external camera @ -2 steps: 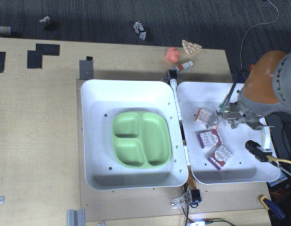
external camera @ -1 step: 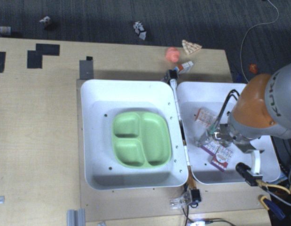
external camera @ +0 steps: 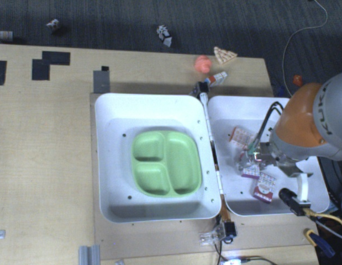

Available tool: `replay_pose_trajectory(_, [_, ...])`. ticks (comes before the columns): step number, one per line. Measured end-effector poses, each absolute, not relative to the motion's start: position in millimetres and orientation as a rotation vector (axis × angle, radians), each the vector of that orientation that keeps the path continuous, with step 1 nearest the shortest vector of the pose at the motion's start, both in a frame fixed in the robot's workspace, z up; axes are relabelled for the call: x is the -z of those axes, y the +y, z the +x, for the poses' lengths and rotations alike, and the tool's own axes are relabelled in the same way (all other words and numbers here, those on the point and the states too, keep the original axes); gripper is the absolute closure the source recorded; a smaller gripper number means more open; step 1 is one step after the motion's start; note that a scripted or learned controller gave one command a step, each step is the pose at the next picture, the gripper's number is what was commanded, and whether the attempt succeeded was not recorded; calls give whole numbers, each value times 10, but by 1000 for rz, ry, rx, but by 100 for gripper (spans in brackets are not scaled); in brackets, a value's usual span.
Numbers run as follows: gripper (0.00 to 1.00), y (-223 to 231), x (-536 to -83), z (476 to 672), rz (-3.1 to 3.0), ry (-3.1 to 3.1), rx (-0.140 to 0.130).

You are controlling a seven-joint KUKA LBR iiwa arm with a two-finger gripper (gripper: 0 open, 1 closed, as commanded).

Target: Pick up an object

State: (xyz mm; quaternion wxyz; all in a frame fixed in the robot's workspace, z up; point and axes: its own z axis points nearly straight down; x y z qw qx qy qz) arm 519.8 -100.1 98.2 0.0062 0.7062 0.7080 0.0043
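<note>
Grey and orange-banded, the robot arm [external camera: 311, 123] hung low over the right-hand shallow white bin [external camera: 226, 148], its two-finger gripper [external camera: 252, 157] down among small red-and-white packets [external camera: 258, 180], presumably to pick one. Whether it had closed on anything could not be told.

The arm [external camera: 320, 120] runs off the right edge, hiding part of the right bin [external camera: 231, 203].

- One fixed camera looks down at a slant from above the worktop [external camera: 43, 164].
- It stands back enough to frame both white bins [external camera: 154, 106] and some floor beyond.
</note>
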Motion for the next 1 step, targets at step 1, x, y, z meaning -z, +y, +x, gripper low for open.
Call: replay_pose_trajectory(1, [100,-524,-1849,4877,2215,2225,-5])
